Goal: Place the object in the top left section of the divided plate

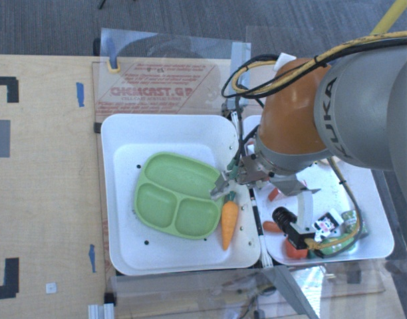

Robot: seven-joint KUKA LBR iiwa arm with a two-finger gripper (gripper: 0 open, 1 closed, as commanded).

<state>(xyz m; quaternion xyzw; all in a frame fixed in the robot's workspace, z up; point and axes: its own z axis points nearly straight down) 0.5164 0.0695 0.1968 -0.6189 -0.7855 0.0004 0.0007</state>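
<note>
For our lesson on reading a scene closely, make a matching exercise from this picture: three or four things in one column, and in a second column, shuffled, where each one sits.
Things:
1. green divided plate
2. toy carrot
3. tool
4. clear sheet with red print

Places:
A. at the plate's right rim, above the carrot
B. on the bench behind the left bin
C. in the middle of the left bin
D. on the left bin's floor, just right of the plate

Pairs: 1-C, 2-D, 3-A, 4-B
</note>
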